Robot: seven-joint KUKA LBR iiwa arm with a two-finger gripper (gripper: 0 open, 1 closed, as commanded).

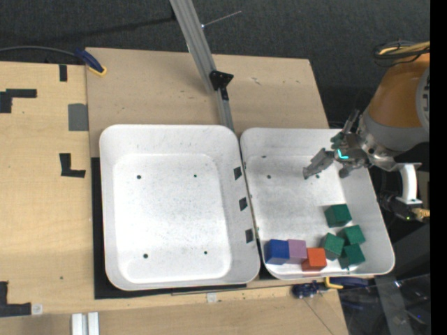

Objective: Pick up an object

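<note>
Over the right bin (279, 145), the gripper (328, 160) hangs in the upper right part of the tray, well apart from the blocks at the near end. The grey arm enters from the right edge of the camera view, with its orange band (394, 96) above the wrist, and slants down and leftward toward the bin floor. Two dark fingers show at the tip: one finger (316, 165) juts out to the left and downward, the other sits closer to the wrist by a small teal light. The fingers appear spread, with nothing between them.

Block count, right bin, near right corner:
- Green blocks: four. One green block (338, 215) lies alone, nearest the gripper. Three more form a tight cluster below it, at (354, 234), (334, 245) and (353, 256), close to the right wall.
- Blue block (277, 250): one, at the left end of a row along the near wall.
- Purple block (297, 249): one, touching the blue block on its right.
- Orange block (316, 258): one, just beside the purple block and next to the green cluster.

Total: seven blocks, all resting on the bin floor.

Bins: two, side by side on the tabletop (154, 89). The left bin (112, 145) shows a bare speckled floor. A metal rail (199, 40) crosses the tabletop diagonally toward the gap between the bins.
</note>
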